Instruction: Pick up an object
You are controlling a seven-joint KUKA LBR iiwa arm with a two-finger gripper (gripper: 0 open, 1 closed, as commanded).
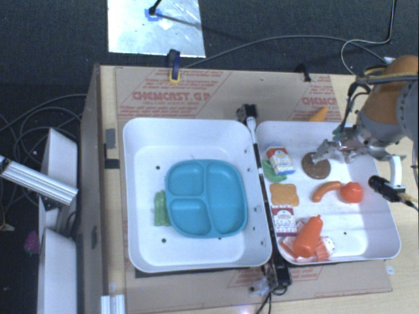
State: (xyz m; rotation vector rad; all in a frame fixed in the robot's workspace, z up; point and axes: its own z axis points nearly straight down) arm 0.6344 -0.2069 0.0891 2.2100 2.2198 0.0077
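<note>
Right bin [386, 237]: brown disc [317, 167] just beside claw [325, 150].

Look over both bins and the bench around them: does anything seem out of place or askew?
One thing stands out: a small orange piece lies on the bench board beyond the right bin's rim, apart from the other toy foods inside. In the left bin, a green item sits beside the blue divided plate, not on it.

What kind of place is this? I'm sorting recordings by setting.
Probably a robotics lab test bench: two white bins on taped cardboard, toy food such as an orange bottle and blue tray, loose cables on dark carpet.
</note>
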